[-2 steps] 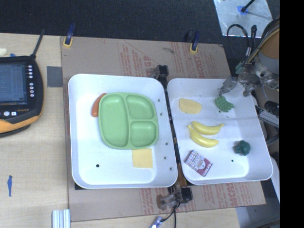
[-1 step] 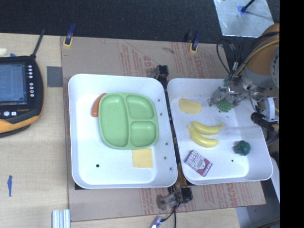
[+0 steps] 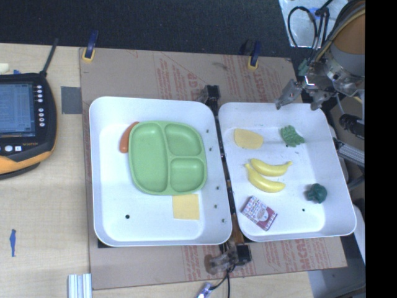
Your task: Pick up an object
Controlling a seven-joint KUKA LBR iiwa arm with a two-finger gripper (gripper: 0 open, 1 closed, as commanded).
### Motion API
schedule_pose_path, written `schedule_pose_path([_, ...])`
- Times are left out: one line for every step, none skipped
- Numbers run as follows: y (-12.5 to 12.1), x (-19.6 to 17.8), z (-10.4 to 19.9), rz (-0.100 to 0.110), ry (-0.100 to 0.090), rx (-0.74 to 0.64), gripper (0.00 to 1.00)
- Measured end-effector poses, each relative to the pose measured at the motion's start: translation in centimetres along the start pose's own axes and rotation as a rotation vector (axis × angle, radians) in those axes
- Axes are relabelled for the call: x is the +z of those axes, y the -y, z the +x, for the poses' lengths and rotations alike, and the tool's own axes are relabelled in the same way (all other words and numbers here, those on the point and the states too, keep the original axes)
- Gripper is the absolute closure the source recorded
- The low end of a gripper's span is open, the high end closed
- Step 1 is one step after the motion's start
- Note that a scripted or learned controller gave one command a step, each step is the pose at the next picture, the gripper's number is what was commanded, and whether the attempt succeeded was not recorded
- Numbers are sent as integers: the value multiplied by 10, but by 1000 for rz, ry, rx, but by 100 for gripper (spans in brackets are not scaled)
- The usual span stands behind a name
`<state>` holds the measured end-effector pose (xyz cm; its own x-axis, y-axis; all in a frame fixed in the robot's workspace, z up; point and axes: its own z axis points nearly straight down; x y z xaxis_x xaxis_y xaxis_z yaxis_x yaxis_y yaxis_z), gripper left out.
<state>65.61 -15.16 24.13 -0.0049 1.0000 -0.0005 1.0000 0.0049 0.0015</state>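
My gripper (image 3: 302, 97) hovers over the far edge of the right bin (image 3: 329, 166), its two fingers spread open with nothing between them. In that bin lie a yellow wedge (image 3: 248, 139), a green leafy piece (image 3: 291, 136), two bananas (image 3: 267, 173), a dark green broccoli-like lump (image 3: 316, 193) and a small red packet (image 3: 258, 213). The left bin (image 3: 105, 185) holds a green divided plate (image 3: 167, 157), an orange-red item (image 3: 126, 138) half tucked under the plate's left rim, and a yellow square slice (image 3: 186, 207).
A teach pendant (image 3: 22, 123) rests on the bench at the far left. Clamps (image 3: 90, 45) pin the brown board at the back. Cables (image 3: 310, 20) hang behind the arm at the top right.
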Motion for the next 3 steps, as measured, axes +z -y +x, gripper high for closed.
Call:
schedule_pose_path([1, 45, -46, 7, 0, 2, 0])
schedule_pose_path([10, 130, -60, 9, 0, 1, 0])
schedule_pose_path([0, 149, -60, 4, 2, -3, 0])
